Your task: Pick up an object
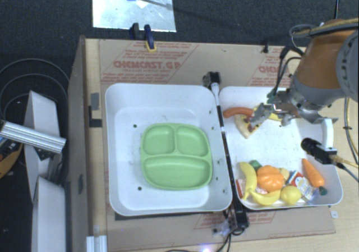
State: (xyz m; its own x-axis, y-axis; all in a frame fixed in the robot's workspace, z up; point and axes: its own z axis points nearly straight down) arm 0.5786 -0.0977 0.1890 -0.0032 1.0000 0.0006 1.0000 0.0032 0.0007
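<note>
The table (168, 57) carries two shallow white bins side by side. The left bin (120, 133) holds a green divided plate (176, 155), lying flat near its middle. The right bin (280, 144) holds the toy food.

The arm (328, 63) reaches in from the right, and its gripper (262, 115) hangs low over the far left part of the right bin. Just below and to the left of the fingers lies a pizza slice (245, 127), pale with a red patch, so close to the tips that contact cannot be told from this angle. A yellow piece (275, 115) shows right at the gripper, but whether it sits between the fingers or lies under them is unclear, and how far the fingers are parted cannot be made out either. An orange sausage (236, 111) lies just left of the gripper, beside the far end of the slice.

Well apart, along the near edge of the right bin, a heap of toys rests: a banana (249, 181), an orange pepper (269, 178), a lemon (290, 194) and a carrot (313, 173) at the right.
</note>
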